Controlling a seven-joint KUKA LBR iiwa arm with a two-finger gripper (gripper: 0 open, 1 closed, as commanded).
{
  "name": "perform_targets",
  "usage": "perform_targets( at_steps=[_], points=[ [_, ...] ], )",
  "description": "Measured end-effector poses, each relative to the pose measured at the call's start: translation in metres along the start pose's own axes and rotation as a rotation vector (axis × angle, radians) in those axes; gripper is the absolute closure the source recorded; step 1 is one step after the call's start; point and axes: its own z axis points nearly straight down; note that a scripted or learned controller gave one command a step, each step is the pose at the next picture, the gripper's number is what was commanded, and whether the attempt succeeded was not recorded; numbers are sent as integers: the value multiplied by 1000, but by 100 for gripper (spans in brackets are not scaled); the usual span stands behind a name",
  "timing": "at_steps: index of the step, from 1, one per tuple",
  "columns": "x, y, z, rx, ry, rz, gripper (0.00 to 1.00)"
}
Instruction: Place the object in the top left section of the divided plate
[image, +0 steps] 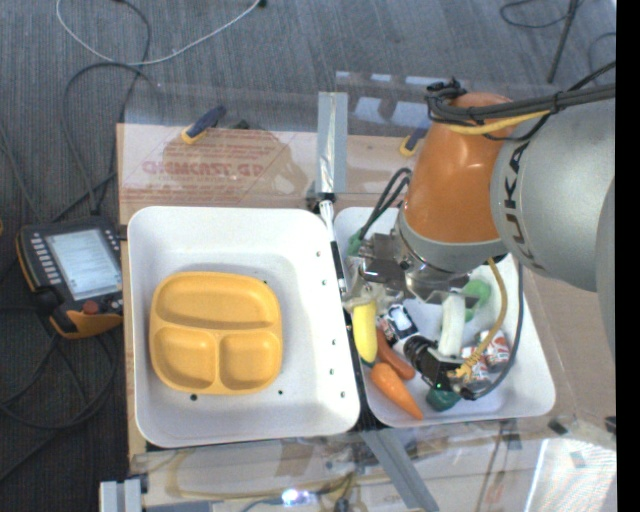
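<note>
Yellow 3-sect. divided plate (216, 331)

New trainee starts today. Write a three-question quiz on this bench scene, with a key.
1. True or false: the yellow divided plate lies in the left bin.
2. Which bin is the arm over? A) left B) right
3. Fill in: the two carrots lie in the right bin just below the ____ corn cob.

Key: 1 true; 2 B; 3 yellow.
</note>
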Motion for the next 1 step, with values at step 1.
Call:
perform_targets(
  at_steps=[1],
  points=[
    [34, -21, -25, -1, -1, 224, 100]
  ],
)
